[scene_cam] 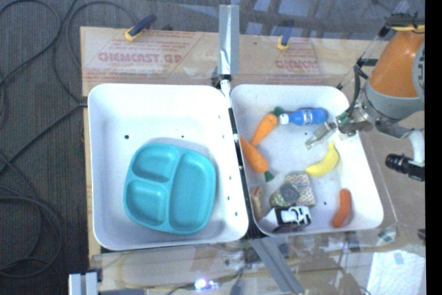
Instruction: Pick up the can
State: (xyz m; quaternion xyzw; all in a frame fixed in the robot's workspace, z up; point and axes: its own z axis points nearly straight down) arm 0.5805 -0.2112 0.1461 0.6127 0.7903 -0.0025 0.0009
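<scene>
Can: the can (295, 188) lies in the right bin (366, 169), near its front wall, tipped so that its round top faces up toward the camera. It is not upright.

Gripper: the gripper (324, 135) hangs over the right bin, above the yellow banana (326, 161) and just beside the blue bottle (306, 117). It is apart from the can and holds nothing.

Fingers: they look slightly apart, with nothing between them, but they are small and I am not fully sure.

Risk, wrong object: the banana lies between the gripper and the can, so I think a straight descent from here would meet the banana or the bottle instead.

Risk, crowding: a black and white object (294, 216) touches the can on its front side, and a small brown item (257, 198) lies near its left. The fingers may catch these, or push the can against the wall.

Risk, slipping: the can is round and tilted, so I judge it could roll or slide out if the fingers close off centre.

Right bin, other contents: two orange carrots (263, 128) (253, 155) on the left side, and a red-orange sausage-shaped piece (342, 208) at the front right.

Left bin (103, 148): it holds one teal divided plate (170, 186), with nothing in its compartments.

Surface: both bins stand side by side on the brown board (159, 59).
</scene>
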